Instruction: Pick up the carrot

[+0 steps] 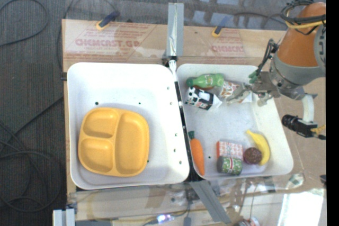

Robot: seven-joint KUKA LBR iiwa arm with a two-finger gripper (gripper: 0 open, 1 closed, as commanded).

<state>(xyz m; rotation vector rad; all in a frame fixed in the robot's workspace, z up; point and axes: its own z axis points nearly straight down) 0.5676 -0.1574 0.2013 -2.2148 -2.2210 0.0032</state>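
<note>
- The carrot (197,156) lies in the right bin (279,124), along its left wall near the front corner, green top pointing away from the front edge.
- My gripper (253,88) hovers at the back of the same bin, near a green bottle (207,81) and a clear wrapper (231,90) – well apart from the carrot.
- Whether it is open or closed I cannot tell (the view here is too blurred), and I see nothing held.
- To do this well, I should cross above the small can (229,165) and red box (230,149), then descend with the closing direction across the carrot's width – the wall leaves little room.
</note>
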